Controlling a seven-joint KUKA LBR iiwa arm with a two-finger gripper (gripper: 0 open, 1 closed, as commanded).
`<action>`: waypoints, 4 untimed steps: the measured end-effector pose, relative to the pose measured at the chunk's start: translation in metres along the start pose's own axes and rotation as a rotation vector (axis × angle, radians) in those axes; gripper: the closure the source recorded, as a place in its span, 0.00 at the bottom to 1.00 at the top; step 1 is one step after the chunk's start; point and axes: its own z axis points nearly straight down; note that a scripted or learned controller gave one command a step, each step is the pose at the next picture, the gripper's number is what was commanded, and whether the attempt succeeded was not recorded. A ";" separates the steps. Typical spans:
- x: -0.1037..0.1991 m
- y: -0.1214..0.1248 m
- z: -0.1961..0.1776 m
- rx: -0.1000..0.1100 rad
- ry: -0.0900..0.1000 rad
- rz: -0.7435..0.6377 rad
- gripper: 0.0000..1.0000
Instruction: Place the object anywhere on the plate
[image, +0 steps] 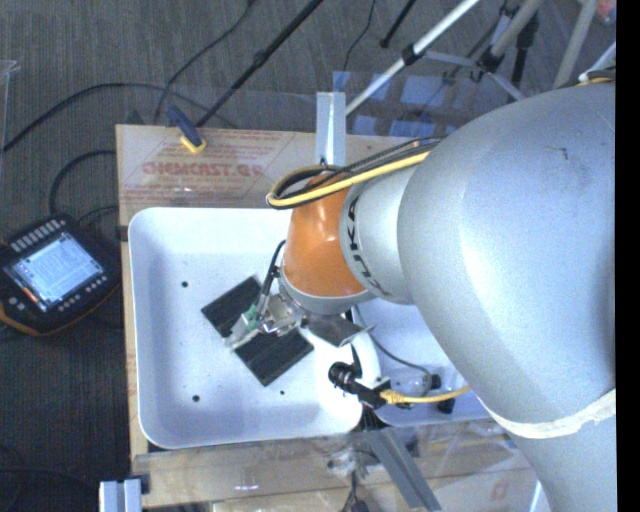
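My gripper (255, 328) hangs low over the middle of the left white bin (170, 300), reaching in from the right below the orange band (318, 255). Its two black parts point down and to the left, close above the bin floor. A small pale and greenish piece (249, 319) sits right at the gripper's middle; I cannot tell whether it belongs to the gripper or is a separate object. The grey arm (500, 250) hides most of the right bin.
A yellow and black cable with a plug (352, 382) dangles from the wrist over the wall between the bins. The bench's wooden edge (210, 165) runs behind the left bin. A handheld control pad (55, 272) lies on the floor at left.
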 end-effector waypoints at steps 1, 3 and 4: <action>0.104 0.005 0.002 0.002 -0.015 0.094 0.00; 0.106 0.029 -0.096 0.027 -0.023 0.403 0.00; 0.105 0.036 0.006 0.013 -0.016 0.670 0.00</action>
